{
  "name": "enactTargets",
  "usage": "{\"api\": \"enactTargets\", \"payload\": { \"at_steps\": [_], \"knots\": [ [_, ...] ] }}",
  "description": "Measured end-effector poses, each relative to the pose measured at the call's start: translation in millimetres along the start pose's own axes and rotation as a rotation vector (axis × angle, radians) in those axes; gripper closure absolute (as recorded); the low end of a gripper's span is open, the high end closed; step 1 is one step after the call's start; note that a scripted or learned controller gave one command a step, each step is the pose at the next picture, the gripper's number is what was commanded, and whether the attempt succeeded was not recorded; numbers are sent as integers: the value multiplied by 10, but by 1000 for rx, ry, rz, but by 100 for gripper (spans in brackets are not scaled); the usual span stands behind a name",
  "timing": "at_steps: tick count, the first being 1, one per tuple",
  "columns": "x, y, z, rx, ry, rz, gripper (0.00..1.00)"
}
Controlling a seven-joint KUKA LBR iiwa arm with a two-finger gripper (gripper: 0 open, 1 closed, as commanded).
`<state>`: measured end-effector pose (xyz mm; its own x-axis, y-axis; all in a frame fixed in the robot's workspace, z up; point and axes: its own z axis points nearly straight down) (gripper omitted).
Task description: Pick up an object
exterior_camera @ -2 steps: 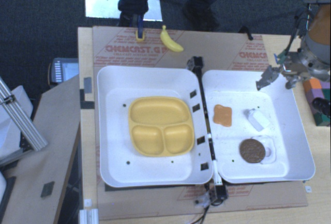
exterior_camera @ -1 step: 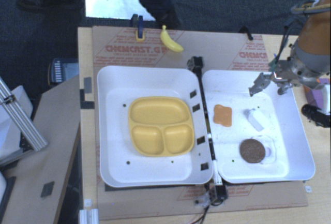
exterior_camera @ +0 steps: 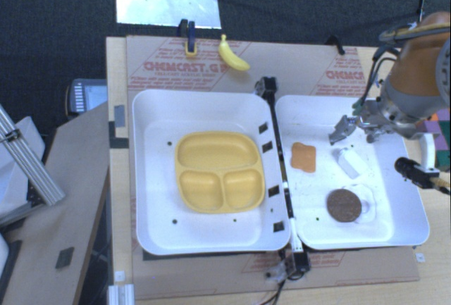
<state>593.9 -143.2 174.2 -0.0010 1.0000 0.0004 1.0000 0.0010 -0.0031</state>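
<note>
Three pieces [exterior_camera: 304, 157] beside divided tray [exterior_camera: 215, 171]

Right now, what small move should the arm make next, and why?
Probably lower the gripper toward the white block just below it in the right bin. It appears to hold nothing, and that block lies nearer than the orange piece or brown disc.

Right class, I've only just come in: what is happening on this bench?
A grey and orange robot arm reaches in from the right, its claw hovering over the right bin. That bin holds an orange piece, a small white block and a brown round disc. Nothing is seen in the claw. The left bin holds a yellow divided tray, and a banana lies on the board behind.
</note>
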Motion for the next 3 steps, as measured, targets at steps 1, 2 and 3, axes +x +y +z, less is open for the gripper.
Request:
{"api": "enactTargets", "payload": {
  "at_steps": [1,2,3],
  "knots": [
    [79,-74,523,0,1,0,0],
    [67,-54,382,-7,-2,-1,100],
    [95,-63,-56,-8,-1,-2,100]
  ]
}}
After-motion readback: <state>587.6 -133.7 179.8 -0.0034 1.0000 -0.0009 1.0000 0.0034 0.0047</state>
